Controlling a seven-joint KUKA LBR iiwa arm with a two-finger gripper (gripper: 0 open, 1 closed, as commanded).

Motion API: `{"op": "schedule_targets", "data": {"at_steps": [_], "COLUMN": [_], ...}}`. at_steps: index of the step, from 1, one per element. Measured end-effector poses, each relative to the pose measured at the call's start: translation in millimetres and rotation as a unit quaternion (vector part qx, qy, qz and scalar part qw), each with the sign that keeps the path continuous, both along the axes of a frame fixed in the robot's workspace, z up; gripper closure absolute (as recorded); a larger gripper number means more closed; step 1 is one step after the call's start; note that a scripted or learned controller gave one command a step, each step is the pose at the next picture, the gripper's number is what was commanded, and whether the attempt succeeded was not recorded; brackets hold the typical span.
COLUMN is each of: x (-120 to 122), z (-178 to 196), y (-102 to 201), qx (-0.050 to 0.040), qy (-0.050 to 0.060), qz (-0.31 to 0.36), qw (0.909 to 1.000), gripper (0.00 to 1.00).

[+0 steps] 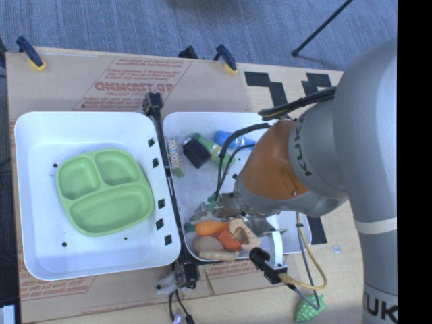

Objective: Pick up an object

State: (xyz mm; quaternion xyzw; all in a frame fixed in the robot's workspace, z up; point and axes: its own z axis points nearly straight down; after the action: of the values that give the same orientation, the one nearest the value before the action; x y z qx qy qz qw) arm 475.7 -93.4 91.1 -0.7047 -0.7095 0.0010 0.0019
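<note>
Several small toy foods crowd the right white bin (202, 123), under your tool (226, 211).
Orange plastic carrot (210, 228) looks light, stiff, slick (grip mid-body); tool's state I cannot tell.

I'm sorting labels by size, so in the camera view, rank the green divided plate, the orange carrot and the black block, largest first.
1. green divided plate
2. orange carrot
3. black block; the last two look close.

Bench (202, 73) topped with printed brown cardboard. Two white bins on it, touching: left bin (30, 201), right bin (202, 123). Clamps (30, 52) grip far edge.
</note>
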Motion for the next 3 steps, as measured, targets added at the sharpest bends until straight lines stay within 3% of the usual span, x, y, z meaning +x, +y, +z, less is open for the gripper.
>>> {"op": "schedule_targets", "data": {"at_steps": [3], "x": [0.0], "z": [0.0], "y": [0.0], "qx": [0.0], "qy": [0.0], "qz": [0.0], "qw": [1.0], "gripper": [0.0]}}
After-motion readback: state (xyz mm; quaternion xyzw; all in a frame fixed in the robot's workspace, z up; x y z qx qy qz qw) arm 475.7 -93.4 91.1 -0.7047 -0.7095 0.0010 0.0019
